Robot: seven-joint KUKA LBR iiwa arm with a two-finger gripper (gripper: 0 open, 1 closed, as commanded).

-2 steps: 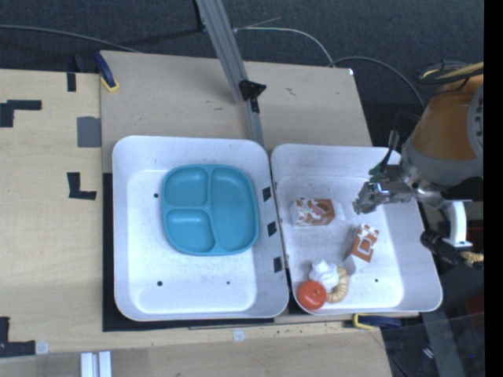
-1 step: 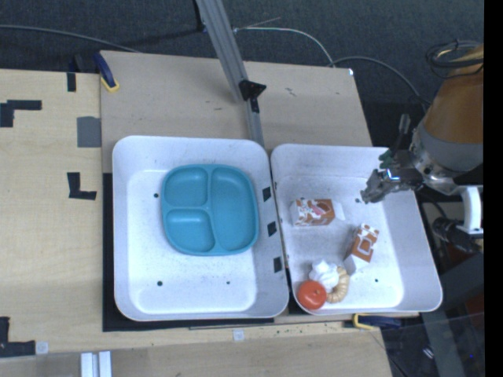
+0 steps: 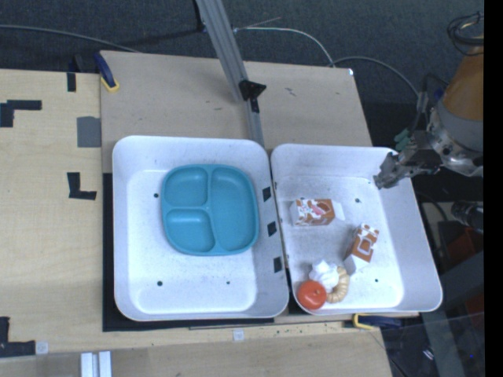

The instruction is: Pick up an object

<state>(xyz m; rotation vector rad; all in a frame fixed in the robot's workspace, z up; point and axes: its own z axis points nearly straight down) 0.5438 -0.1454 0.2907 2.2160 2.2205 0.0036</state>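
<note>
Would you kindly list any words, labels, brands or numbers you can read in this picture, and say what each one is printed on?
No text can be read.
Carton in the right bin: red and white print, too blurred to read.
Small box nearer the bin's right wall: orange and white print, too small to read.
Blue divided plate in the left bin: no markings seen.

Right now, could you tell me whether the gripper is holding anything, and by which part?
Nothing is held. The gripper sits at the right bin's upper right rim, apart from the items.
</note>
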